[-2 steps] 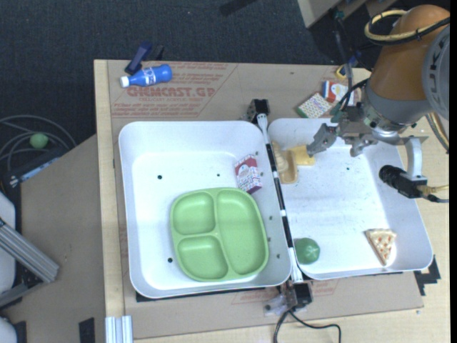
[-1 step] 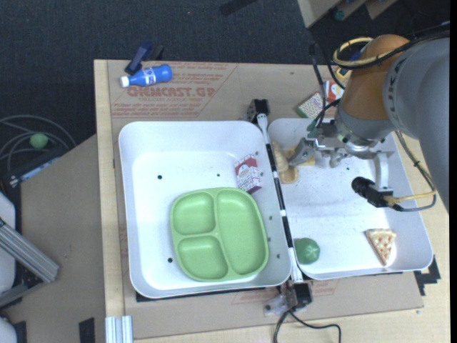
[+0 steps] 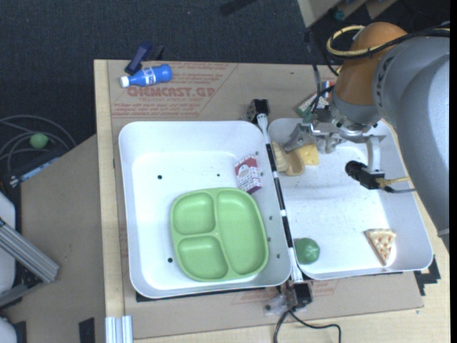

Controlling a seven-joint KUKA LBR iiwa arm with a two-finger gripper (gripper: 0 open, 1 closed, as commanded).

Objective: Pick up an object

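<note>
Two shallow white bins sit side by side on the desk [image 3: 214,95]. The hand [image 3: 308,143] is over the far left corner of the right bin [image 3: 335,213], directly above a pale yellow piece [image 3: 298,158] that lies against the wall shared with the left bin [image 3: 146,166]. Whether the hand is wide, narrow or gripping cannot be told from this angle, and contact with the yellow piece is not confirmed. The right bin also holds a green ball [image 3: 307,250] at its near left corner and a pizza slice [image 3: 382,245] at its near right. The left bin holds a green divided plate [image 3: 218,233] and a red-and-white packet [image 3: 247,174] just beyond it. One blue bottle [image 3: 146,76] lies on the desk beyond the left bin.
</note>
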